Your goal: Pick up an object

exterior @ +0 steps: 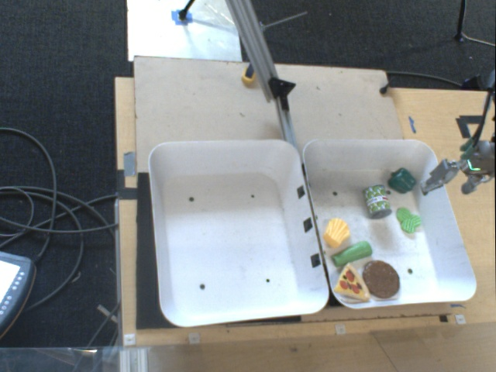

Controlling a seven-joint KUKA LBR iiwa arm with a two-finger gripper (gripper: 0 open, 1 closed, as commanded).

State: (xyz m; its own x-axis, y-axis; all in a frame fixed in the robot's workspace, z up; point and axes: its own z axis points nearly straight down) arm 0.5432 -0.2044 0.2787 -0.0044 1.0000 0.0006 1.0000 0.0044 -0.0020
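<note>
Nearest, at the right bin's (457, 231) six o'clock edge, lie a flat pizza slice (352, 283) and a brown round disc (381, 279), both thin and awkward to pinch. Just beyond, a green pickle (353, 253) and a ridged yellow shell (336, 231); these look like light, hard, smooth plastic toys (likely slippery). Toward the middle stands a small can (377, 201), stiff and round, probably the easiest hold across its sides. At its three o'clock is a green leaf piece (408, 220), at one o'clock a dark green lump (401, 180). The end effector (435, 178) hovers at the far right rim, holding nothing; whether it is spread I cannot tell.
</note>
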